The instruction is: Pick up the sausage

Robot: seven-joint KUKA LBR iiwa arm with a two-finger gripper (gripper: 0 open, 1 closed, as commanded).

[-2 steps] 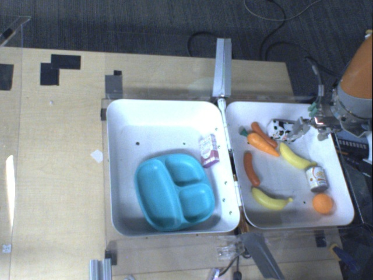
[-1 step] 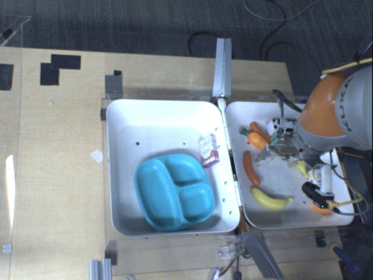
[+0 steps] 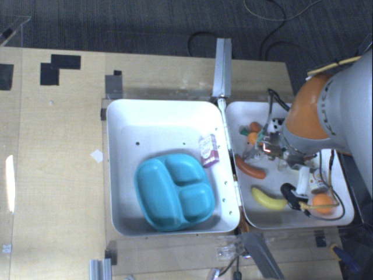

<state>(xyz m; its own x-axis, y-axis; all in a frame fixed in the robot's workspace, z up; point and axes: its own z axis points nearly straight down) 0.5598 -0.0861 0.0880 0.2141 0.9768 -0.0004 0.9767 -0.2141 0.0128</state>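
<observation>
The sausage (image 3: 249, 168), reddish-brown and short, lies in the right bin (image 3: 344, 217) near its left wall, angled down to the right. My gripper (image 3: 256, 151) hangs low just above and slightly right of the sausage's upper end. Nothing can be seen held in it. The grey arm with its orange band (image 3: 309, 112) reaches in from the right and hides the bin's upper right part.
A banana (image 3: 268, 199) lies below the sausage and an orange (image 3: 322, 203) sits at the bin's lower right. A small orange and red item (image 3: 253, 131) lies above the gripper. The left bin (image 3: 125, 133) holds a blue divided tray (image 3: 175, 191) and a small packet (image 3: 208, 150).
</observation>
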